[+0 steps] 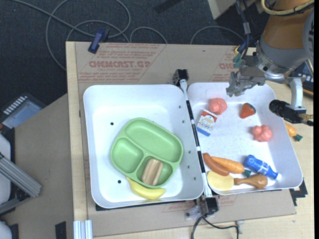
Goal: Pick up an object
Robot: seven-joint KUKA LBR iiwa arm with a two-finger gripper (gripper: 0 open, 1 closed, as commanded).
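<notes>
Camera view, gripper (235, 89) above strawberry (247, 110), perhaps empty

Dark carpet (40, 54), looping cables (75, 14)

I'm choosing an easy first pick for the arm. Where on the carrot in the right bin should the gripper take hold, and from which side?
Probably at the middle of the carrot, coming straight down from above. It lies flat and long, running left to right across the right bin, so closing across its narrow width looks best. The blue bottle and drumstick crowd its right end, so stay left of them.
</notes>
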